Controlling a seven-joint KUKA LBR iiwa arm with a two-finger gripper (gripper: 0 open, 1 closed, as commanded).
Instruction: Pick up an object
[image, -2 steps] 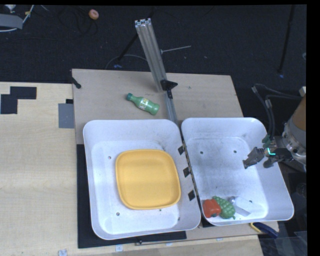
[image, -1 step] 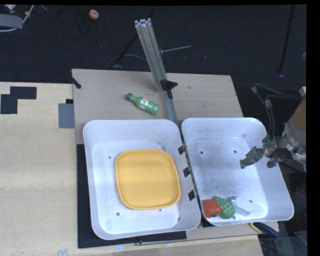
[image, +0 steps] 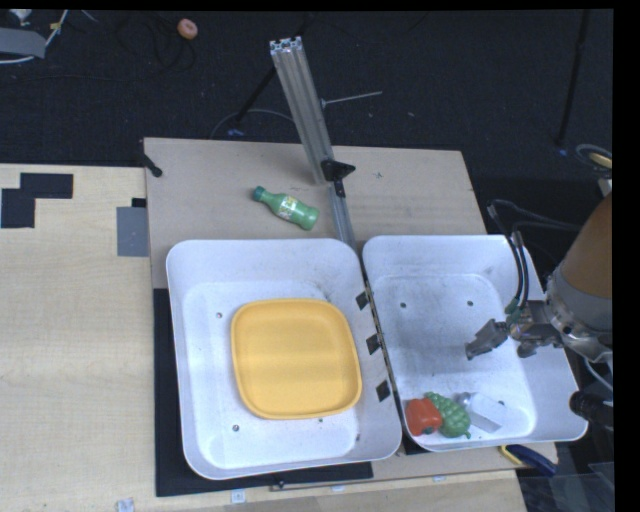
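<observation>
- We saw two white bins on a wooden bench (image: 420, 180).
- The red-and-green toy (image: 437, 415) lay in the right bin's (image: 440, 270) near corner.
- Our gripper (image: 490, 340) hovered above, fingers spread, pinching nothing.
- We judged the corner walls could block a clean grasp.

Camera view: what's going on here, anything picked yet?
Nothing picked yet. The arm reaches in from the right, its tool over the right bin, above the bare floor with nothing between its fingers. A red object, a green object and a small white piece sit clustered at that bin's near edge. The left bin holds a yellow plate. A green bottle lies on the bench behind the bins.
</observation>
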